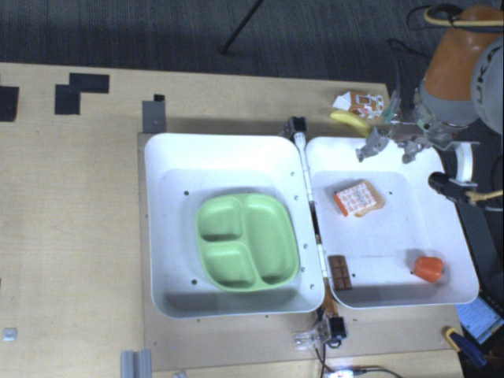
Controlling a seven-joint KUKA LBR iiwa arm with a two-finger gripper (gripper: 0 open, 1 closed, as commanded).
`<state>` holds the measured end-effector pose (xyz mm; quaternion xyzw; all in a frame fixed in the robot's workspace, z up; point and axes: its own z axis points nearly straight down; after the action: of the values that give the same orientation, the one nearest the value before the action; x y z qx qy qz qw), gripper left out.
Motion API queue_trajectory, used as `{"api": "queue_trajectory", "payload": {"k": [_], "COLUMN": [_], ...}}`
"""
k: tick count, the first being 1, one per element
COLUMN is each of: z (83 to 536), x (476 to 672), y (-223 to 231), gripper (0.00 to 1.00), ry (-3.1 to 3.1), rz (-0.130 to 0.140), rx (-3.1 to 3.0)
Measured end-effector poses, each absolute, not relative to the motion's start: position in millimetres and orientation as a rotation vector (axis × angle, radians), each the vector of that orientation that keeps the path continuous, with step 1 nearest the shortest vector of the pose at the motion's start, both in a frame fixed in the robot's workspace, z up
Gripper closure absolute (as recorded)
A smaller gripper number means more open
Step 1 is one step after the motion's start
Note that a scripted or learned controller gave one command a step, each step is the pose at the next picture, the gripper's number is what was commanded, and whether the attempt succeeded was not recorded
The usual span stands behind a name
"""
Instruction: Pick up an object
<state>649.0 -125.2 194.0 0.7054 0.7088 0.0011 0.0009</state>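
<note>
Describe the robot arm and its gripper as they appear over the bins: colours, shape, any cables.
The arm is a rounded grey body with a broad orange band above the wrist. Below it sits a grey metal wrist block carrying the gripper, which has two thin grey fingers. Dark cables loop beside the arm's upper part, and a small green spot shows near the wrist.

no text, brand, number or sign can be read anywhere. the orange-and-white packet (359, 199) in the right bin (453, 235) carries print across its white face, but it is too small and blurred to make out. the crumpled wrapper (358, 102) lying on the worktop (71, 235) just beyond that bin's far edge also shows orange and white markings, and these are equally illegible.
</note>
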Motion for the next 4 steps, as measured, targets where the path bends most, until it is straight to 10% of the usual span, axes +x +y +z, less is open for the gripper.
{"api": "queue_trajectory", "payload": {"k": [1,2,3,4], "z": [85.5,85.7,96.8,184.9], "x": [669.6,605.5,606.8,514.2], "y": [-151.0,-87.5,-87.9,-35.8], "gripper": [0.00,0.00,1.00,1.00], "ry": [2.222,2.226,2.224,2.227], "rz": [0.004,0.005,0.009,0.004], "rx": [2.216,2.214,2.211,2.216]}}
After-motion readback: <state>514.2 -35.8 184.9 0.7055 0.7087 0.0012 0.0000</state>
